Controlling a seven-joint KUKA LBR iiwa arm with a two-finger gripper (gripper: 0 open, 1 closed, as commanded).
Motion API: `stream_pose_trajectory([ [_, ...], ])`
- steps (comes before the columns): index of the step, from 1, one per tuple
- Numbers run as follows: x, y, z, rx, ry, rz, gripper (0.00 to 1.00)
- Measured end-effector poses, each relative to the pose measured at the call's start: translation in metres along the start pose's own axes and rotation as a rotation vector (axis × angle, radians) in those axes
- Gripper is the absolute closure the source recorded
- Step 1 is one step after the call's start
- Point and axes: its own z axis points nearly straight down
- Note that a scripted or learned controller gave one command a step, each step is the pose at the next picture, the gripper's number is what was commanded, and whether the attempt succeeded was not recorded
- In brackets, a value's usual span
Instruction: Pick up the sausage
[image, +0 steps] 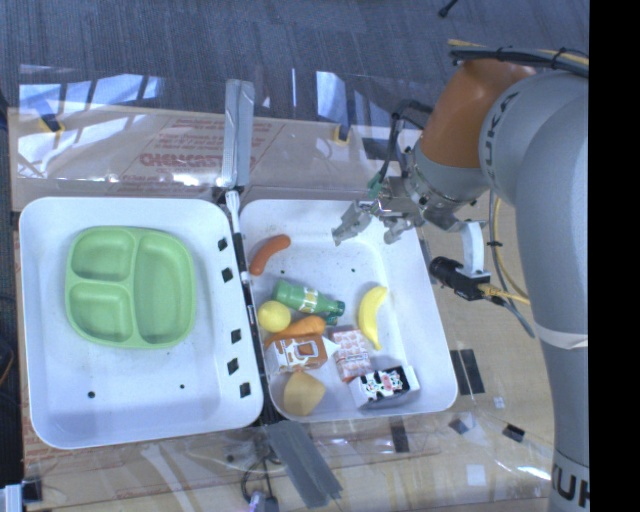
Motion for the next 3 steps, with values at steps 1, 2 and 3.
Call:
stream_pose_trajectory([
  [1, 0.032, 0.037, -0.074, -0.003, -0.001, 0.093, 0.0],
  [2, 0.054, 0.037, -0.058, -0.001, -0.001, 0.107, 0.0],
  [3, 0.131, 0.038, 0.018, 0.0, 0.0, -0.017, 0.0],
])
